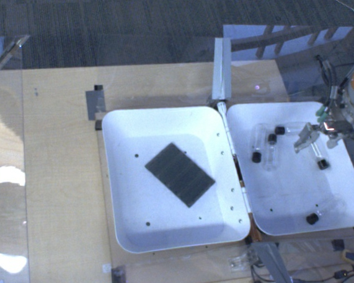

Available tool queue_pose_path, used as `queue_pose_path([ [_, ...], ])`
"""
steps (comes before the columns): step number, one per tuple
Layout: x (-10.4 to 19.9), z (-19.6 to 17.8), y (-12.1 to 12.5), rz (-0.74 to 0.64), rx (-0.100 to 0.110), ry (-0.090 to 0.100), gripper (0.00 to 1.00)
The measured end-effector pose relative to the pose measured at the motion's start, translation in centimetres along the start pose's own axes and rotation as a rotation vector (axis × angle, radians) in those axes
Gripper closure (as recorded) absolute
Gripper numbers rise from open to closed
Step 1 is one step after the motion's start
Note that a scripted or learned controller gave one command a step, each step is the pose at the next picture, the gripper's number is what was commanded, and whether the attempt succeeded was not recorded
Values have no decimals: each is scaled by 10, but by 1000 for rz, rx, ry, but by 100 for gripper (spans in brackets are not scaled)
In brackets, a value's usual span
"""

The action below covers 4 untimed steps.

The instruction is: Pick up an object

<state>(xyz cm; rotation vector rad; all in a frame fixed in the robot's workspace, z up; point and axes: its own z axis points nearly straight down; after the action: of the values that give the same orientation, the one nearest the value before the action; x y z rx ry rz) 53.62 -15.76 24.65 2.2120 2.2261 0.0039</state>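
Wooden bench (58, 199), two white bins side by side. Gripper (318, 131) low over right bin (352, 214), fingers spread, nothing between them. Clear vials with black caps (271, 144) just left of gripper. Dark grey flat pad (180, 173) well left, in left bin (126, 230).

The gripper (312, 139) reaches in from the right, fingers spread.

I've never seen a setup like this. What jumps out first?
A dark grey square mat lies tilted like a diamond in the middle of the left bin. In the right bin, small clear vials with black caps lie scattered, and the robot's pincer reaches in from the right above them.
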Motion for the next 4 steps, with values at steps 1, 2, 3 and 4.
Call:
queue_pose_path([
  [1,-31,54,79,62,0,0,0],
  [2,-12,128,103,33,1,0,0],
  [3,19,159,112,18,6,-1,0],
  [4,20,146,115,13,-2,-3,100],
])
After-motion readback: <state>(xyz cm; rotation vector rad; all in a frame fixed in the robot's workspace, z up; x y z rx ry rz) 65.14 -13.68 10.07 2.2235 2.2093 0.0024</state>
